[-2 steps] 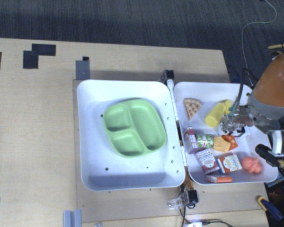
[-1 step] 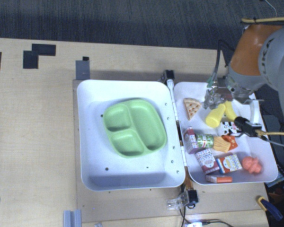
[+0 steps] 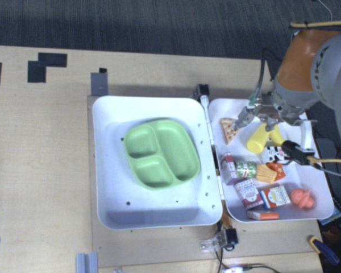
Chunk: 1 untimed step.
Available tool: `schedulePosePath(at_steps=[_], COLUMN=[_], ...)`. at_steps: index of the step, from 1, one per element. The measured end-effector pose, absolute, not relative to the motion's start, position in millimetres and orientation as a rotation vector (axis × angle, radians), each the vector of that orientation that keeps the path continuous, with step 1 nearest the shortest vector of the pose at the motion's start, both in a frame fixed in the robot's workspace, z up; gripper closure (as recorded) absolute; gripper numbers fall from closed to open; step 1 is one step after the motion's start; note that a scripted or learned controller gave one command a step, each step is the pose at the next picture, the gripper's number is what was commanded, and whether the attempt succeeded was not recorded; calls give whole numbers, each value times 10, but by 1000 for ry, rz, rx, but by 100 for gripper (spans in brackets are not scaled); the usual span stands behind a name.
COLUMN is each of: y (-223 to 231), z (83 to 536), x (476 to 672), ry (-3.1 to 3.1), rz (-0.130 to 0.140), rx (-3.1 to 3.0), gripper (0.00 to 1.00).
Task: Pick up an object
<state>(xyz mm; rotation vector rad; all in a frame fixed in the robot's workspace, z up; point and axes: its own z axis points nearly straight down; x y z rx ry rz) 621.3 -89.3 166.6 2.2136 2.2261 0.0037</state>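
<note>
My gripper (image 3: 265,120) hangs over the far part of the right bin (image 3: 324,201), its fingers spread open. Just in front of it lies a yellow toy (image 3: 257,141), close under the fingertips but not held between them. To the gripper's left lies a pizza slice (image 3: 229,129). Nearer the front lie a green can (image 3: 244,169), a pack of fries (image 3: 266,173), a small carton (image 3: 275,196), a red-labelled pack (image 3: 247,193) and a pink toy (image 3: 302,198).
The left bin (image 3: 111,209) holds a green divided plate (image 3: 161,153). A black-and-white toy (image 3: 276,154) lies beside the yellow toy, and a red marker (image 3: 263,215) rests at the right bin's front wall. The arm reaches in from the upper right.
</note>
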Motion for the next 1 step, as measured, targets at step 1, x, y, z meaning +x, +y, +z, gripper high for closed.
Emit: schedulePosePath(at_steps=[1], y=[-959], z=[1095], x=[5995], ry=[2225], rz=[5], rx=[2214], gripper=[0])
